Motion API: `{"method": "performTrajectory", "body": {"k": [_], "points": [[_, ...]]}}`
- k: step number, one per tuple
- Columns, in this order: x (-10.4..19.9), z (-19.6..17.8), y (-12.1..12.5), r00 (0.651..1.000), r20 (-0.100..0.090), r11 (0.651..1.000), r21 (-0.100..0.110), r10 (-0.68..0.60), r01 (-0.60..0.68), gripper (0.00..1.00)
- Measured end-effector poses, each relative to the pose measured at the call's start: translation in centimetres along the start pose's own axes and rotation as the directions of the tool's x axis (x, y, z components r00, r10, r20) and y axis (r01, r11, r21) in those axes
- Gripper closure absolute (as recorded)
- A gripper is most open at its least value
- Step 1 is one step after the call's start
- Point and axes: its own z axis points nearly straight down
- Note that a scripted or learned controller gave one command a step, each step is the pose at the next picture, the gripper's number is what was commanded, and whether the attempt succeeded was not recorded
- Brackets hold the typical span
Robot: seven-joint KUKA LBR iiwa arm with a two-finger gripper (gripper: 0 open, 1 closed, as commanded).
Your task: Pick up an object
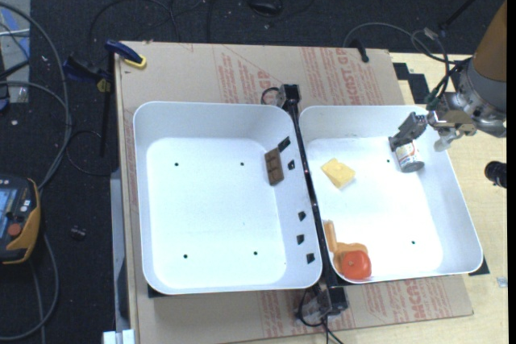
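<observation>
Can [410, 158], small and lying tilted near the far right wall of the right bin [451, 197], looks like your target. The gripper [409, 133] sits right at its top end, touching or nearly so. You cannot tell how wide it stands or whether it grips. Centre over the can's body before lifting.

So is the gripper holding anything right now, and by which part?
Cannot be told. The gripper sits right above a small can in the right bin, but no clear hold shows.
</observation>
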Motion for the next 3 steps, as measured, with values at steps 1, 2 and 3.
{"method": "performTrajectory", "body": {"k": [1,2,3], "points": [[0.0,0.0,0.0,1.000,0.000,1.000,0.000,0.000,0.000,0.00],[-2.3,-0.4,0.7,1.000,0.000,1.000,0.000,0.001,-0.001,0.00],[-1.9,-3.1,0.5,1.000,0.000,1.000,-0.002,-0.031,0.031,0.00]]}}
